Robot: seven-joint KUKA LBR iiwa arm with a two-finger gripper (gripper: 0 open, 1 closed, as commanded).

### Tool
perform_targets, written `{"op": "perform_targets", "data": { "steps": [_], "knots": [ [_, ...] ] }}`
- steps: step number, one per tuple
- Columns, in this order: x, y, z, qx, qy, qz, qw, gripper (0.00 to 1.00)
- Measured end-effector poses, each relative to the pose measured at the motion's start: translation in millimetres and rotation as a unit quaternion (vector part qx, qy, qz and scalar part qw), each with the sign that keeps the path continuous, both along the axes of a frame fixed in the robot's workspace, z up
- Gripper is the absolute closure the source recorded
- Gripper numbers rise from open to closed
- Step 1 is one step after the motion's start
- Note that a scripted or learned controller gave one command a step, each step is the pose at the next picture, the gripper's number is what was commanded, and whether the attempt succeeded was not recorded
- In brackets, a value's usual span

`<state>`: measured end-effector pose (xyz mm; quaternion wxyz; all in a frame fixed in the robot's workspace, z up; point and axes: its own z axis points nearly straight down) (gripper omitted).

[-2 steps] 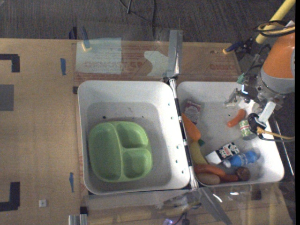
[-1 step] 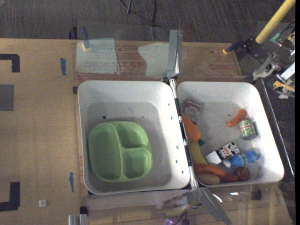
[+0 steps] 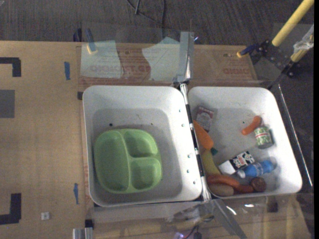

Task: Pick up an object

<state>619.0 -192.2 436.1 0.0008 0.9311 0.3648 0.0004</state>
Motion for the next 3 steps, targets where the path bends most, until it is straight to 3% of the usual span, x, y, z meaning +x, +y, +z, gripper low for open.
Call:
{"op": "perform_targets", "data": {
  "steps": [1,2,3],
  "knots": [
    [2,3,10,-0.0012,0.0,0.004,1.0,1.0],
    [2,4,10,-0.001,0.0,0.004,1.0,0.0],
    [-120,-15,-1,0.0009,0.002,0.003,1.0,0.0]
  ]
}}
